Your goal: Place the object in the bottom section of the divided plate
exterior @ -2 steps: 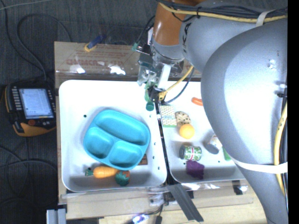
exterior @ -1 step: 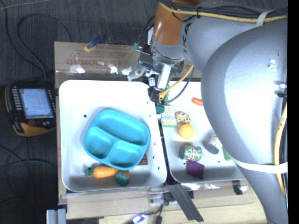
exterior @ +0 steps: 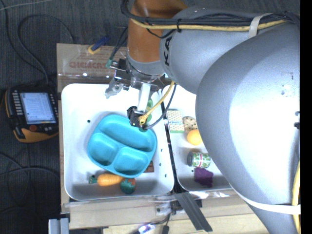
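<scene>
Frankly, you cannot tell from this slanted view whether the grey metal gripper (exterior: 115, 87) is open or closed, and nothing shows gripped in it. It hangs over the far end of the shallow white left bin (exterior: 68, 130), just beyond the upper rim of the blue plastic divided plate (exterior: 122, 145). Treat it as carrying nothing unless you see otherwise.

The plate lies askew on the bin floor, its one large section towards the gripper and its two smaller sections towards the near wall. All three look bare, so I judge the placing not yet done. The smaller section nearest the front wall is probably the "bottom" one.

Which object is meant you cannot tell. An orange toy carrot (exterior: 108, 180) lies just beside the plate's near rim, with a round red-and-green toy (exterior: 128, 185) next to it. Both sit squeezed between plate and wall, which would likely make a clean descent awkward. In the shallow white right bin (exterior: 181, 150) a yellow lemon-shaped toy (exterior: 194, 137), a green can (exterior: 199, 159) and a purple lump (exterior: 203, 176) lie well apart from the plate, with more room around each.
</scene>
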### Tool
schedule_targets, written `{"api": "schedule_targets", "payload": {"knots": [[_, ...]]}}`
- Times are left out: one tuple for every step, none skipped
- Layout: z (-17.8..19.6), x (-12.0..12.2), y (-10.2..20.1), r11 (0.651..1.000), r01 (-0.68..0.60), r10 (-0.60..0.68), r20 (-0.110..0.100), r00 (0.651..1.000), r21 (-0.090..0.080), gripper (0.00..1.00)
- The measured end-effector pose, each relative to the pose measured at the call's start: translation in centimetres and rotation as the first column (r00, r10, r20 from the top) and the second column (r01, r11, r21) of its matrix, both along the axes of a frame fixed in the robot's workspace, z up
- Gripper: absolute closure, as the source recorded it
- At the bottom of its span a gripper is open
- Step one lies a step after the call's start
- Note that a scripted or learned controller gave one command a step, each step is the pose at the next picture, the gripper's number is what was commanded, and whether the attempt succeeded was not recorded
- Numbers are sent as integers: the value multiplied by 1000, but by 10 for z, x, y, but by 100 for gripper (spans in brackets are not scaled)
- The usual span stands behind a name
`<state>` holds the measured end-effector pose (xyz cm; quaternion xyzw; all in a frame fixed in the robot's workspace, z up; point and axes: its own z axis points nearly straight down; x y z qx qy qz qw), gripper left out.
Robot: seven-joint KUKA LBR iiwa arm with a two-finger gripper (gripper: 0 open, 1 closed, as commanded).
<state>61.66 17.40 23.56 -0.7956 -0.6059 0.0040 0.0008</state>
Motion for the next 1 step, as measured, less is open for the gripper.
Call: {"api": "schedule_targets", "payload": {"knots": [[-25,3,-53,977,-215,215,0,977,1,0]]}}
